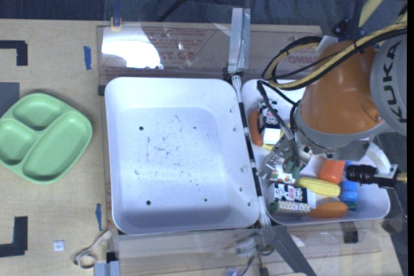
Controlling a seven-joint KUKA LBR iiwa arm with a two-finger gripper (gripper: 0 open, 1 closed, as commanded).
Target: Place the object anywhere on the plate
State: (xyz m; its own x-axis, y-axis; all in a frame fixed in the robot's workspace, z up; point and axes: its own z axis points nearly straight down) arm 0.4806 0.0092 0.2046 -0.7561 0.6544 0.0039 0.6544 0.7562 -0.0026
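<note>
Camera view: the tool (284, 161) is lowered into the crowded right bin (378, 207); its state cannot be told. A neighbouring toy could be snagged instead, far from the green plate (44, 137).

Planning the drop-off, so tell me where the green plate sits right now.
The green plate lies at the camera view's far left, on the wooden bench outside both bins, just left of the left white bin.

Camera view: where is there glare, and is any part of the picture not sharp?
Camera view: strong white glare lies on the clear panel behind the left bin; the green plate is evenly lit and sharp; the objects under the arm in the right bin look soft and shaded.
</note>
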